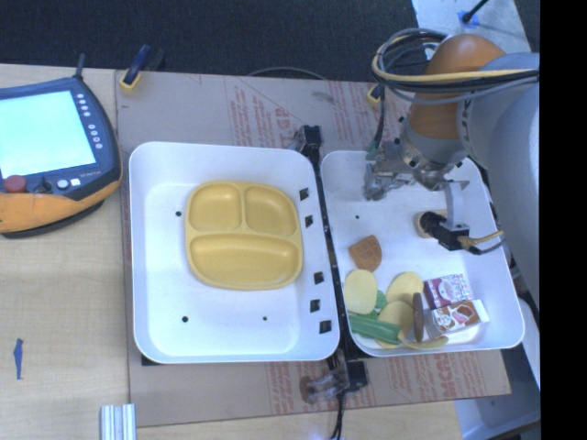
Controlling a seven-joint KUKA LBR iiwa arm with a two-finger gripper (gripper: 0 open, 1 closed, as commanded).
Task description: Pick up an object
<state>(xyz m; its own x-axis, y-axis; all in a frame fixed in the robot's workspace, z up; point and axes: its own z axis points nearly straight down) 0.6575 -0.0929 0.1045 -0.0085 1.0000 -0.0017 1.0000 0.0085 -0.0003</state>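
The jaws hang at the end of the grey arm with the orange band (438, 108), low over the far left part of the right shallow white bin (341, 186). From this slant you cannot tell how far open they stand, and nothing is visible in them. Beneath them the bin floor is bare, so closing here would likely catch nothing.

The closest candidate is the brown toast-shaped piece (365, 252), which lies alone, just nearer than the jaws and a little left. It looks like your best target: it has free floor on every side, so the jaws can come straight down and straddle it without nudging a neighbour. Centre over it before you descend, and turn the wrist so the jaws close across its narrower width.

Nearer again, the things crowd together: pale yellow round slices (360, 290), a green pod-shaped piece (371, 326) along the near wall, a dark brown stick (417, 314) lying over the slices, and red and white small cartons (454, 302) to the right. They touch or overlap, so a grasp there would probably slip or drag several at once.

The left shallow white bin (147, 246) holds a yellow plastic divided plate (245, 234). It is broad and flat, a poor fit for the jaws, so leave it.
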